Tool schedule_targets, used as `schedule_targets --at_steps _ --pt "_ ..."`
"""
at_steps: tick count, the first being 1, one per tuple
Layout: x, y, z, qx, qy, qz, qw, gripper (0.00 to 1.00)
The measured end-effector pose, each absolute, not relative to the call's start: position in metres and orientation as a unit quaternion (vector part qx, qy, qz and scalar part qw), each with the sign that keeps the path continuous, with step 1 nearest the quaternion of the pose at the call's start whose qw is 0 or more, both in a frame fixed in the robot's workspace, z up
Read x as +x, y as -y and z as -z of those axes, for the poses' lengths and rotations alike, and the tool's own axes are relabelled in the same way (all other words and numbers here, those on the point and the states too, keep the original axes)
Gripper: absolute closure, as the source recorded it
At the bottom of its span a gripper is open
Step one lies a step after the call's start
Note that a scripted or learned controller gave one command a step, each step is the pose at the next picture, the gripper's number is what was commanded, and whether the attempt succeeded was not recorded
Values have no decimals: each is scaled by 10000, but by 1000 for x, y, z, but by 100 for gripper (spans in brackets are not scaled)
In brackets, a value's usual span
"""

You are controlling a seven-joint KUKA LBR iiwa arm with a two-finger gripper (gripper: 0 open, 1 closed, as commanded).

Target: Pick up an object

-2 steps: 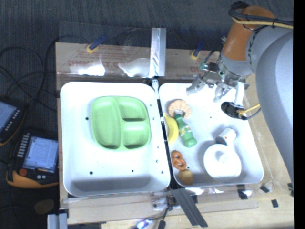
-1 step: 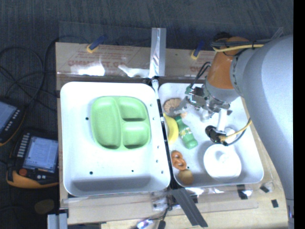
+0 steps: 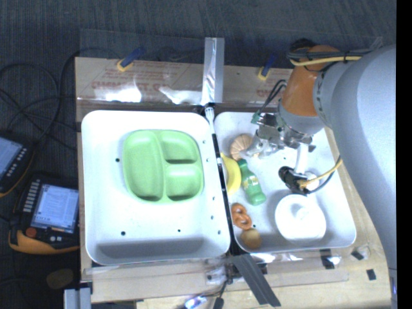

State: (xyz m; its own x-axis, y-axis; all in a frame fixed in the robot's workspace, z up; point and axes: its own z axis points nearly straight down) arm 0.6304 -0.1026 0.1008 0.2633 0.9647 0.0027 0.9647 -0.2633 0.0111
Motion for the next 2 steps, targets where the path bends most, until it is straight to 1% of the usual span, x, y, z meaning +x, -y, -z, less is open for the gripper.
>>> schedule_targets --at_steps 1,2 --pt "668 20 -250 7425 -6699 10 6 100" --pt "668 20 -250 7426 -6698 16 5 0"
